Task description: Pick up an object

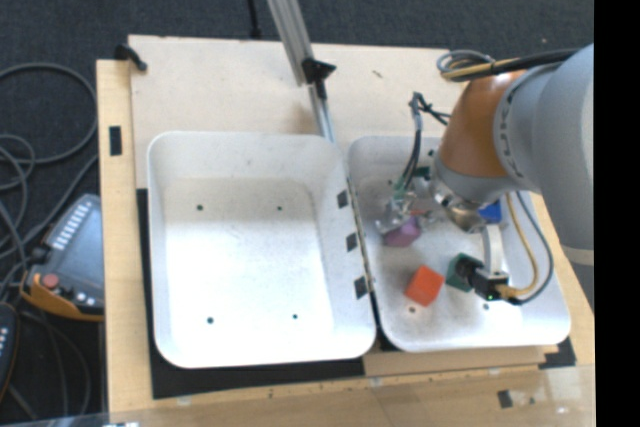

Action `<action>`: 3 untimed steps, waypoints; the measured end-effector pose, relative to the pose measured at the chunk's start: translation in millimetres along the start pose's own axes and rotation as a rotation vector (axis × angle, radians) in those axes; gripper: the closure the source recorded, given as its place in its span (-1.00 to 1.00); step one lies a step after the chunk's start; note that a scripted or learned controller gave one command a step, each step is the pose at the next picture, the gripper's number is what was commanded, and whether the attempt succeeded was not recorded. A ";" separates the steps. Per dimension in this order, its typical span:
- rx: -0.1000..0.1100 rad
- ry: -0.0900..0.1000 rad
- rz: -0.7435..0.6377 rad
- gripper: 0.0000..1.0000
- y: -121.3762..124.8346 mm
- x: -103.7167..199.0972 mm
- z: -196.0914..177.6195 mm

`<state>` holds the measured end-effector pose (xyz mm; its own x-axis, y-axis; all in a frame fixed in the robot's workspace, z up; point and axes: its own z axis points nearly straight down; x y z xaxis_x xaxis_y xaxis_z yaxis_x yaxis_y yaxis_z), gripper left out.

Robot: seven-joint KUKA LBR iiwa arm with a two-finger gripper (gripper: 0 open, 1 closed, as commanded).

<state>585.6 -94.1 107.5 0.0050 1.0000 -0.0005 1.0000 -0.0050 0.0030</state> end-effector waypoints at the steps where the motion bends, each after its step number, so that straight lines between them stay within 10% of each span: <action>1: -0.010 0.001 -0.014 1.00 70.4 67.4 -94.7; 2: 0.001 0.000 -0.009 1.00 58.8 66.3 -117.1; 3: 0.007 0.002 -0.013 1.00 44.0 135.2 -87.1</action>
